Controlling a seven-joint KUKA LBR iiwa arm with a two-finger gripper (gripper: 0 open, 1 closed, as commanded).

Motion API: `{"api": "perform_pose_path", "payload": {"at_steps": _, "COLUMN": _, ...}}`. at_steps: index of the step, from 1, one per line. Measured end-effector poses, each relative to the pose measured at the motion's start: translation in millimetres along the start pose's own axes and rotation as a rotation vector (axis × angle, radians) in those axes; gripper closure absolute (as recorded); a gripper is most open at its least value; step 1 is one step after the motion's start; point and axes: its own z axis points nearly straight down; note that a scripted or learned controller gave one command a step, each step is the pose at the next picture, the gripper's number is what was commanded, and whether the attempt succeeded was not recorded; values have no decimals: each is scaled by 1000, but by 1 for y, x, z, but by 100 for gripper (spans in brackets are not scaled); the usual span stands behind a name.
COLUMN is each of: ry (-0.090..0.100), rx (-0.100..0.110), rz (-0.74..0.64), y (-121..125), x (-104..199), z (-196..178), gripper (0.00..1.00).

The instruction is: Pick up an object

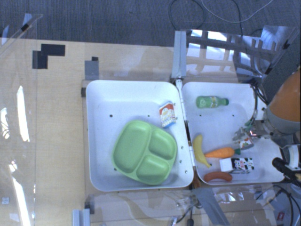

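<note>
The gripper (244,139) hangs low in the right bin (214,121); whether it is open I cannot tell. Just below it lie the carrot (220,153) and the milk carton (238,165). Descend squarely, straddling the carrot's narrow width.

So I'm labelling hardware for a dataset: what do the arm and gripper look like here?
The arm comes in at the right edge: a rounded orange band above a grey wrist section. The gripper at its tip is small, metallic and silvery, with pale fingers and a spot of red. Thin dark cables run alongside the arm, and a black part sits below the wrist.
</note>
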Motion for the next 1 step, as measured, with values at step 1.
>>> {"api": "perform_pose_path", "payload": {"at_steps": 1, "ry": 2, "rx": 12, "rz": 61, "y": 49, "x": 13, "z": -84, "gripper": 100}}
